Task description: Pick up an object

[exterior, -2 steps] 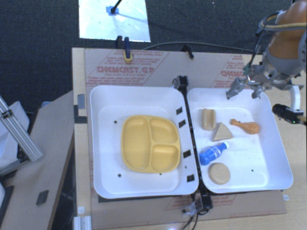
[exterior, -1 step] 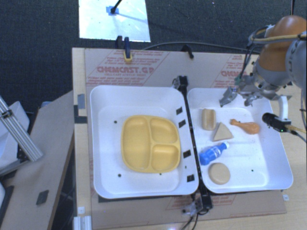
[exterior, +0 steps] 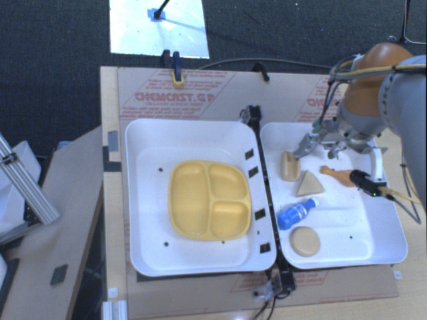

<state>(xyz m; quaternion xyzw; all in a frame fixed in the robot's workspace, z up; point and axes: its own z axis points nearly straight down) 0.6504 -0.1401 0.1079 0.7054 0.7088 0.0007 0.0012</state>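
Over the upper part of the right bin [exterior: 393, 245] my hand [exterior: 318, 150] hangs spread wide, gripping nothing. Just below it I see a rounded tan block [exterior: 289, 167] and a tan wedge [exterior: 309, 183]. An orange piece [exterior: 335, 175] lies to their right, its far end hidden. Lower down lie a blue bottle [exterior: 295, 214] and a tan disc [exterior: 305, 241]. The left bin [exterior: 143, 179] holds a yellow divided plate [exterior: 210, 200]. Both bins sit on a pale surface [exterior: 200, 92] printed in red, with dark carpet [exterior: 53, 45] beyond.
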